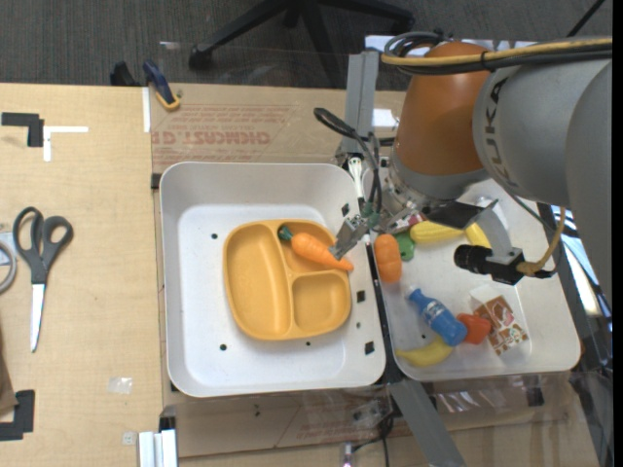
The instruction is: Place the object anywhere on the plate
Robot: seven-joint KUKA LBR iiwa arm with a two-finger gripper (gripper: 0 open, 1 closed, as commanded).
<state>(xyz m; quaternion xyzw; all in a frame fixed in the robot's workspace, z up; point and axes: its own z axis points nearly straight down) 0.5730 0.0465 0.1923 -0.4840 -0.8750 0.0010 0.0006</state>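
An orange toy carrot (313, 248) with a green top lies across the upper right compartment of the yellow divided plate (255, 280), which rests in the left white bin (190, 290). My gripper (360, 229) hangs over the wall between the two bins, just right of the carrot's tip. It is open, and one finger (346, 233) nearly touches the carrot's right end. Nothing sits between the fingers.
The right bin (555, 348) holds an orange toy (388, 259), a green piece (405, 249), yellow bananas (434, 232) (425, 354), a blue bottle (436, 316) and a snack packet (499, 322). Scissors (39, 251) lie on the bench at the left.
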